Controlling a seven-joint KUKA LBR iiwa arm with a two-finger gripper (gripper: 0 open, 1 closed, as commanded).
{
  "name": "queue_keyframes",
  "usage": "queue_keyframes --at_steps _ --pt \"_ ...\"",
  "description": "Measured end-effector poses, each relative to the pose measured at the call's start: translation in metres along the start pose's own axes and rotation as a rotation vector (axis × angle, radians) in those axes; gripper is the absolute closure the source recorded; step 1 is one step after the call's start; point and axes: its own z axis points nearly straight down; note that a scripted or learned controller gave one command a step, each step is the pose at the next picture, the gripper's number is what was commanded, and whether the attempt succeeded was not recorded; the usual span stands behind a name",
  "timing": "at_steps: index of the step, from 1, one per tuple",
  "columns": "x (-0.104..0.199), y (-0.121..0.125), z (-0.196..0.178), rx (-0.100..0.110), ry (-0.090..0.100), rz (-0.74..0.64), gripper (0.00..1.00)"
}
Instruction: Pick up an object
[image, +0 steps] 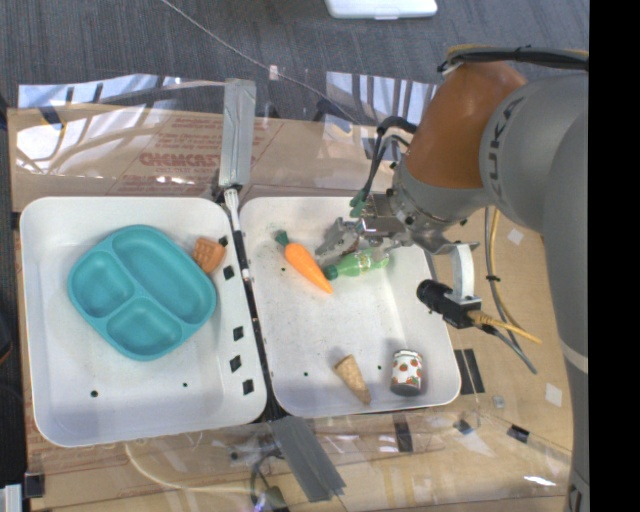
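**A:** Where is the arm?

**B:** The grey arm with the orange band (470, 120) reaches in from the right and bends down over the upper part of the right-hand shallow white bin (300, 395). Its two-finger gripper (338, 243) sits low there, pointing towards the bin's middle.

**A:** Is it closed on anything?

**B:** I cannot tell. The metal fingers are a blurred grey cluster (the wrist crowds them from above), so how far apart they stand is not readable. Nothing is clearly seen between them.

**A:** What lies closest to it?

**B:** A green plastic bottle-shaped object (358, 264) lies on its side just below the gripper, touching or nearly touching it. Just to its left is an orange toy carrot with a green top (306, 265), lying at a slant with its tip towards the bottle.

**A:** And the rest of that bin?

**B:** Near the front edge lie a tan cone-shaped piece (352, 378) and, beside it, a small white jar with a brown pattern and dark lid (405, 372), both well apart from the gripper.

**A:** The other bin?

**B:** The left-hand white bin (60, 400) holds a teal plastic plate with three compartments (141, 291) and a small orange-brown ridged piece (209, 254) touching the plate's upper right rim.
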Motion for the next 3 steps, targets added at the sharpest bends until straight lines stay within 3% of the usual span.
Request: queue_keyframes --at_steps 1,2,3 --pt "0.012 0.031 0.146 0.006 0.0 0.062 0.0" --pt "0.011 0.032 0.134 0.004 0.0 0.06 1.0" --pt "0.07 0.059 0.047 -0.007 0.0 -0.102 1.0"
